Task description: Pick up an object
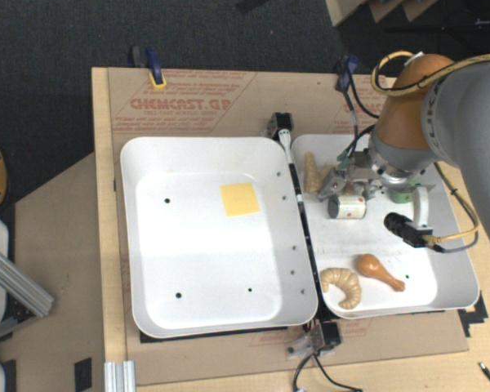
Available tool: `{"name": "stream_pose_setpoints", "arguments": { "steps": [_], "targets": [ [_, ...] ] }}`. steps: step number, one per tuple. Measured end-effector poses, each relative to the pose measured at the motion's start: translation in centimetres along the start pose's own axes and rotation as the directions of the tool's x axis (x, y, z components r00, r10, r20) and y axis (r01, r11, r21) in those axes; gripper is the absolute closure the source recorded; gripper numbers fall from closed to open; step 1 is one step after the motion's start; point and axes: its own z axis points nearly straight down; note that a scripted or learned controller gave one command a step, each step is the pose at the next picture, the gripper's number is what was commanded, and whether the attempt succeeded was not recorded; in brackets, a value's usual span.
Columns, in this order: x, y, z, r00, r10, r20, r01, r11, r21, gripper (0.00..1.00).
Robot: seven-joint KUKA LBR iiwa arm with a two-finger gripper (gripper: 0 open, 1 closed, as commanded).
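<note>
White plastic, smooth and shallow with rounded corners: that was what both bins were made of. In the left bin (204,268) you had one flat yellow square (240,199), thin as a sheet, lying well apart from the walls towards the far side.

The right bin (445,280) held the rest. A small pale cylinder (348,207) with a dark left end lay on its side near the bin's middle. The gripper (345,184) sat low over the bin, just on the far side of that cylinder. You could not tell from this angle whether the jaws were open or closed, nor whether they touched the cylinder.

A tan, ridged, crescent-shaped piece (343,287), much like a croissant, lay at the near edge. Just to its right was a glossy orange-brown drumstick shape (380,271), bulbous at one end and tapering to a thin neck. A slim beige stick (312,172) with a rough surface lay along the wall by the divide between the bins.

The grey arm (469,113) reached in from the right, its orange band (410,96) rounded and shiny.

Both bins rested on a brown board (106,219) printed with red lettering. Two blue clamps (154,62) held its far edge. Dark, coarse carpet (57,31) lay beyond the board.
</note>
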Motion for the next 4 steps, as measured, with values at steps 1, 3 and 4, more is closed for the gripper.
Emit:
{"name": "stream_pose_setpoints", "arguments": {
  "steps": [1,3,4],
  "targets": [
    [0.6,-4.2,0.0,1.000,0.000,0.000,0.000,1.000,0.001,0.00],
    [1.1,2.2,-1.1,1.000,-0.002,0.001,0.002,1.000,-0.004,1.00],
    [8.8,5.2,-10.8,1.000,-0.010,-0.002,0.010,1.000,-0.017,1.00]
  ]
}}
